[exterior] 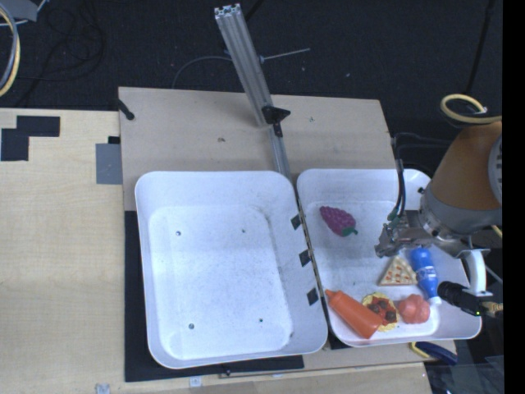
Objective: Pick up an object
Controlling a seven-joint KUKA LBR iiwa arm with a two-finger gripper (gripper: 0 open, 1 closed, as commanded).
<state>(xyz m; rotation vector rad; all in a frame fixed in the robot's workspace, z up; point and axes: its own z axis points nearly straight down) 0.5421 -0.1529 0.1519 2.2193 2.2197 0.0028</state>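
Orange carrot [353, 313] nearest lens, at front edge of right bin [361, 183], beside yellow patterned piece [381, 309] and red tomato-like piece [414, 309]. Pizza wedge [399, 272] and blue bottle [424, 271] directly under gripper [397, 240]. Purple grapes [337, 219] well apart, toward bin centre. Left bin [152, 191] alongside on worktop [197, 130].

Finger state: cannot tell; blurred against arm. Nothing visibly held.

For clean pick: choose one target, likely wedge or bottle; centre over it, descend straight, avoid touching neighbour, confirm grip before lift.
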